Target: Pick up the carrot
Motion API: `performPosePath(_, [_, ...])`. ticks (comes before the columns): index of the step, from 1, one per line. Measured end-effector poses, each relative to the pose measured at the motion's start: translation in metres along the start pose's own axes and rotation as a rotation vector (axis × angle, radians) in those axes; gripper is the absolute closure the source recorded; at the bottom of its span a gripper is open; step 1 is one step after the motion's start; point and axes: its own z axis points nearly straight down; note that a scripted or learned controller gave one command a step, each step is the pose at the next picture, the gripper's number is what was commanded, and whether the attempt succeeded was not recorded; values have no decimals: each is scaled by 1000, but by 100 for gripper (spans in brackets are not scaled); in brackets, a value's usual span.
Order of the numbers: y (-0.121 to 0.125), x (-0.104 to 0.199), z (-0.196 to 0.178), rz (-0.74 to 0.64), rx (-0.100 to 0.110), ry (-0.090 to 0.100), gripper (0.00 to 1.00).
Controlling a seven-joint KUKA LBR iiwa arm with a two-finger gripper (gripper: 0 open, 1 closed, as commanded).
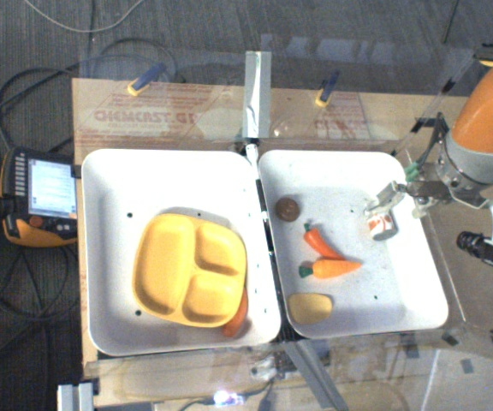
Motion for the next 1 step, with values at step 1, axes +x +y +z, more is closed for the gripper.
performPosePath(1, [-40, 48, 106, -291, -7, -4, 0])
